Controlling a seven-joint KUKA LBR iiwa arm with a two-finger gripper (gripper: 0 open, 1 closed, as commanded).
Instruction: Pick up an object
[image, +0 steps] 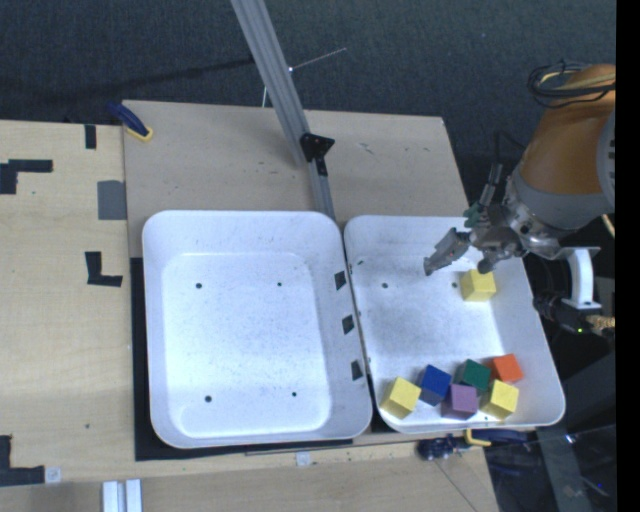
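Pincer (462, 258), fingers spread and holding nothing, hovers beside a yellow cube (478, 286) in the right bin (400, 240).

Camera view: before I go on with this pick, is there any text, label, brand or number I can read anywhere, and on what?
None: no readable text shows anywhere.
The blocks, among them the yellow block near the gripper, have plain faces.
The left bin and right bin carry dark dots only, no lettering.
Black tape marks on the bench are shapes, not characters.
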